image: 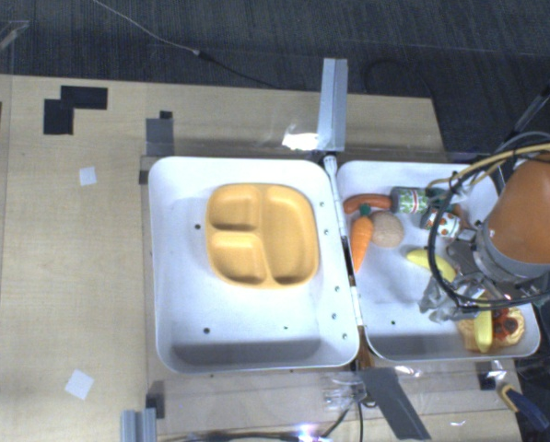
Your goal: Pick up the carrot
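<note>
Currently carrot (360,238) against right bin's (385,337) left wall, beige ball (388,231) touching, sausage (367,202) and bottle (409,200) above. Claw (438,304) near front, state indiscernible.

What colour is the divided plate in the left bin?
Yellow; the divided plate shows plainly in the camera view.

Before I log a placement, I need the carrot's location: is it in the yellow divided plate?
No, the carrot lies in the right bin by its left wall, while the yellow divided plate sits in the left bin.
</note>
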Controlling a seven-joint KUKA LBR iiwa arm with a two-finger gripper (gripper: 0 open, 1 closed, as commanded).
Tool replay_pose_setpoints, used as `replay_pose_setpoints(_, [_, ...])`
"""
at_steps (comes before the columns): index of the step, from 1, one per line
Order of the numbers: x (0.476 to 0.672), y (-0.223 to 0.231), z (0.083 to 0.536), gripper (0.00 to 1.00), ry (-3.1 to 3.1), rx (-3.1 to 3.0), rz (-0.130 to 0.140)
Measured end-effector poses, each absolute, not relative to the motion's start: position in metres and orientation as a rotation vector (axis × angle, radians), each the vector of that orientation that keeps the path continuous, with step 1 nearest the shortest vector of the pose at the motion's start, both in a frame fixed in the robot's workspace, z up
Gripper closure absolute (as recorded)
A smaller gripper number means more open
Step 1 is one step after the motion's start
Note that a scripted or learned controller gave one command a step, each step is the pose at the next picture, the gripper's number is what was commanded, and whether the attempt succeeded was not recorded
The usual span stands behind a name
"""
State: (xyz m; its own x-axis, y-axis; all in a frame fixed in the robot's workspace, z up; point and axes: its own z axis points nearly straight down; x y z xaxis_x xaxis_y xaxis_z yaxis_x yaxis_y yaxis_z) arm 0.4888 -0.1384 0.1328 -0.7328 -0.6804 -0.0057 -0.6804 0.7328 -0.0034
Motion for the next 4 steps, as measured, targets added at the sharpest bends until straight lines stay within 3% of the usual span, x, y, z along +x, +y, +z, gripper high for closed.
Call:
replay_pose_setpoints(1, [0.506,-0.091,0.15,1.0,2.876,-1.242,-0.002])
replay_pose_setpoints(2, [0.506,-0.093,0.15,0.0,2.879,-1.238,-0.003])
replay_pose_setpoints(3, [0.493,-0.035,0.186,0.0,2.8,-1.404,-0.004])
replay_pose_setpoints(4, [0.488,-0.092,0.122,0.0,2.682,-1.626,-0.002])
